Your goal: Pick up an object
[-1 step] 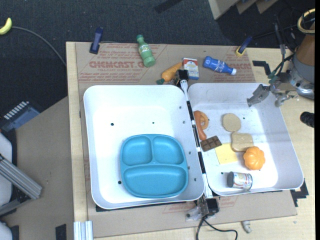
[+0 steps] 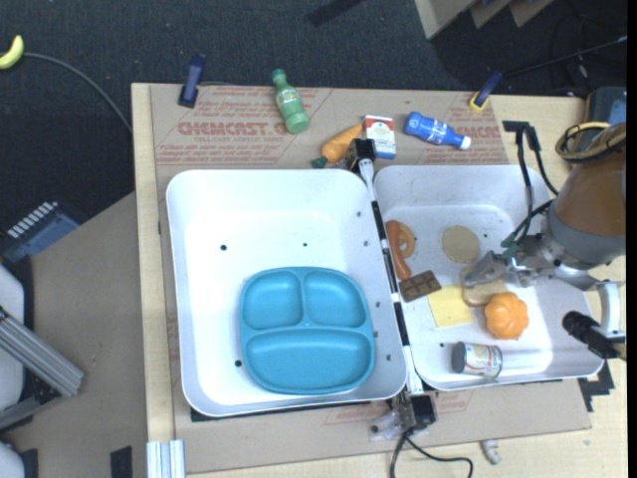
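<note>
My gripper (image 2: 490, 272) hangs low in the right bin (image 2: 438, 182), reaching in from the right. It is just above the orange fruit (image 2: 506, 315) and the yellow cheese slice (image 2: 450, 307). A round tan cookie (image 2: 460, 243) lies just beyond it to the left. A brown chocolate piece (image 2: 419, 286) and a reddish pretzel-like item (image 2: 400, 245) lie along the bin's left wall. A small can (image 2: 477, 358) lies on its side near the front wall. Nothing can be seen held in the gripper.
The left bin (image 2: 229, 207) holds a blue divided plate (image 2: 306, 329). Behind the bins lie a green bottle (image 2: 291, 103), a blue bottle (image 2: 436, 130), a small carton (image 2: 379, 135) and an orange toy (image 2: 340, 144). The arm (image 2: 587, 217) covers the right bin's right side.
</note>
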Robot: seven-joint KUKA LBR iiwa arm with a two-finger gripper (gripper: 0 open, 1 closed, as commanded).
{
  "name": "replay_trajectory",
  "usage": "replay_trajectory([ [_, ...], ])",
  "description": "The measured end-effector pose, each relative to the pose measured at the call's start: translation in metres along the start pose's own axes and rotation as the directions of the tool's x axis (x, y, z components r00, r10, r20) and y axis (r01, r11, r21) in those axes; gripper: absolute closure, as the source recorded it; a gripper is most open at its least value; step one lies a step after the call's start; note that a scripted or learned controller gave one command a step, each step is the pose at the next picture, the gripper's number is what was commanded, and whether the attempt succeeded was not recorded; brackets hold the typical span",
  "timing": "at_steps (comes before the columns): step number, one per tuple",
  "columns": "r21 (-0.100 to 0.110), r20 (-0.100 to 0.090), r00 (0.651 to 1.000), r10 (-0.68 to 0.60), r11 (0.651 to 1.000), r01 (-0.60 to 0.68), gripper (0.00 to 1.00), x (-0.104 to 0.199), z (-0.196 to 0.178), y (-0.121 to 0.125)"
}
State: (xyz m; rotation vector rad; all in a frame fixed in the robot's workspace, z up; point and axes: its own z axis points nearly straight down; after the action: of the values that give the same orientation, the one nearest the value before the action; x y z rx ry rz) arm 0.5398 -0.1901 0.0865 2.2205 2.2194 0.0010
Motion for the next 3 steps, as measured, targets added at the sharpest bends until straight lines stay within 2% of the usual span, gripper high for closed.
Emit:
replay_trajectory([
  [1,-0.002,-0.001,1.000,0.000,1.000,0.000,0.00,0.038,0.000,-0.060],
  [2,-0.005,0.000,1.000,-0.001,1.000,0.001,0.00,0.038,0.000,0.012],
  [3,-0.005,-0.002,1.000,-0.002,1.000,0.002,0.00,0.085,0.000,0.055],
])
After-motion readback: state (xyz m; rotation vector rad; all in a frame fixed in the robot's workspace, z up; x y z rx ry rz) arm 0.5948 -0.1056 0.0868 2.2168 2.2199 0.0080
